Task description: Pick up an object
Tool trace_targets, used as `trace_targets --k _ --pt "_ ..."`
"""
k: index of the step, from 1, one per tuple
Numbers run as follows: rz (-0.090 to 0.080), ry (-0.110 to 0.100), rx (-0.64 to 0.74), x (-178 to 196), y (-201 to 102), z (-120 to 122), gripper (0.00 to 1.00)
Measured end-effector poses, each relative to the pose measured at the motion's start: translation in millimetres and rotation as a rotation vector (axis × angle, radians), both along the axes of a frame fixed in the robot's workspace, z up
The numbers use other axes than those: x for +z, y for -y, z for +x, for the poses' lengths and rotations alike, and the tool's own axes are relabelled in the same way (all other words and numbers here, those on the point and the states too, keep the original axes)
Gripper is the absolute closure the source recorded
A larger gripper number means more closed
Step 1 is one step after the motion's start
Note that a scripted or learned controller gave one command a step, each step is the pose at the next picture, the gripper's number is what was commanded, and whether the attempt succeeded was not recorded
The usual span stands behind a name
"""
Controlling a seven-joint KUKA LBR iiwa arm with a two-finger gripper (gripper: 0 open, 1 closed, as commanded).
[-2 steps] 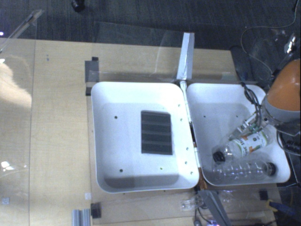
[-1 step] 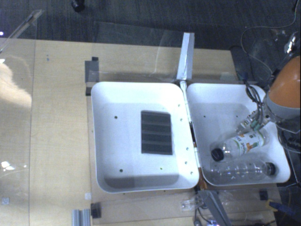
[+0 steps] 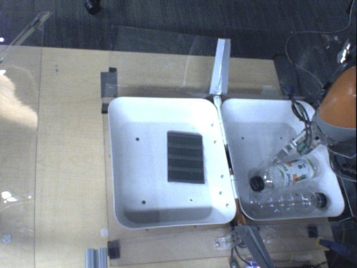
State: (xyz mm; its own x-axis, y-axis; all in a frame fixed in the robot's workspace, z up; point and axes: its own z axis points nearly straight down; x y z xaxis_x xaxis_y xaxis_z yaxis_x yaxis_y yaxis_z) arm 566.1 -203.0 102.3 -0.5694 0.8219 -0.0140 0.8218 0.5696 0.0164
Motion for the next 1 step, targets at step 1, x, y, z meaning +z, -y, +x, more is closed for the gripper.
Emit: trace_targets --k 1 --pt "-0.003 -0.003 0.105 -12.0 1.0 -25.9 0.0"
